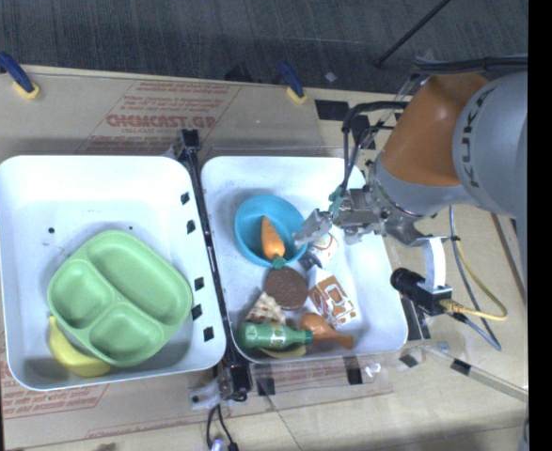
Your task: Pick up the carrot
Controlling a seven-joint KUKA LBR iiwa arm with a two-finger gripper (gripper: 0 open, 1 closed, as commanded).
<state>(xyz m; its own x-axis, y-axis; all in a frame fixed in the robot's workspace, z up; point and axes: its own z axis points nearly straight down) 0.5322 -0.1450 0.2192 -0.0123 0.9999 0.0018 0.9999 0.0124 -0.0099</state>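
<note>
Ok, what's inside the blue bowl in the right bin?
The carrot lies in the blue bowl, orange with its green end toward the bowl's near rim. The bowl floor beneath it is covered, so anything under it can't be seen.

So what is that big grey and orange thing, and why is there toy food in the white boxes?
That is a robot arm. A camera looks down on it from above. Its gripper works like a hand, and right now it hovers by a blue bowl in the right bin. An orange carrot lies in that bowl; the robot is meant to pick it up. Nearby lie a brown cookie and a green bottle. The left bin holds a green tray.
</note>
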